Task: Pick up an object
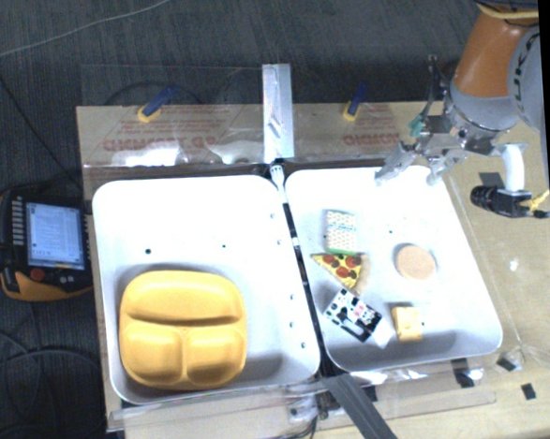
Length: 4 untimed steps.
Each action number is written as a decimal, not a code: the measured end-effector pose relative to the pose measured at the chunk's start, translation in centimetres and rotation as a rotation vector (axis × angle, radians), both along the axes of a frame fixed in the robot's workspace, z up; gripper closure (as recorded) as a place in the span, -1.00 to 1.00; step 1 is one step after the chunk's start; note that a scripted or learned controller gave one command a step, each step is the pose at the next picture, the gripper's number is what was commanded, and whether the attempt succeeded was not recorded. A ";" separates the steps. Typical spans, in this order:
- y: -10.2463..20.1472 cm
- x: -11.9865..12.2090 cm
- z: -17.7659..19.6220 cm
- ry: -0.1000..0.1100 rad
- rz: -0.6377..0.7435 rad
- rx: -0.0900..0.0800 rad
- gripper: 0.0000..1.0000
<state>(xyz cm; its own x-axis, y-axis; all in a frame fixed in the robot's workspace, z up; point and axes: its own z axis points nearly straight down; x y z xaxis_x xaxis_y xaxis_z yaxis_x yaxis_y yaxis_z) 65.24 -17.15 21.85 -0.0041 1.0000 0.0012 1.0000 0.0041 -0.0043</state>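
Fingers (391,167) of the gripper (412,168) are spread wide, with nothing between them; one light finger points to the left and the other sits to its right, both over the far rim of the right bin (464,238). The grey arm with its orange band (485,54) comes in from the upper right, behind the fingers.

All the small objects lie nearer to the camera than the fingers, inside the right bin and well apart from them. Closest is a patterned square packet (340,226), below and to the left of the fingers. Just under it is a toy pizza slice (340,267). A round tan disc (414,261), like a cookie, lies almost straight below the fingers. Further down sits a black and white card with dots (353,314), and beside it a small yellow block (408,323).

Far to the left of the fingers, in the left bin (190,206), rests a large yellow loaf-shaped object (182,327). A handheld pendant with a screen (44,243) lies on the floor outside this bin.
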 end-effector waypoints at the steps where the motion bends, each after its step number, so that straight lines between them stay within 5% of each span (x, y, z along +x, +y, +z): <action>1: -1.2 -7.5 -9.3 0.000 0.024 -0.001 -1.00; 2: -2.9 -10.5 -12.4 -0.029 0.110 -0.008 -1.00; 3: -2.9 -10.1 -11.2 -0.037 0.112 -0.011 1.00; 4: 3.5 -5.3 -2.9 0.000 -0.106 -0.003 1.00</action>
<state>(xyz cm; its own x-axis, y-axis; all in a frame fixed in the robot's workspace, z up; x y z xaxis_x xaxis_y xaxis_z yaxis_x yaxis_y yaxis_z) 59.93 -13.61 18.98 0.1013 0.9949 -0.0018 0.9948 -0.1013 -0.0037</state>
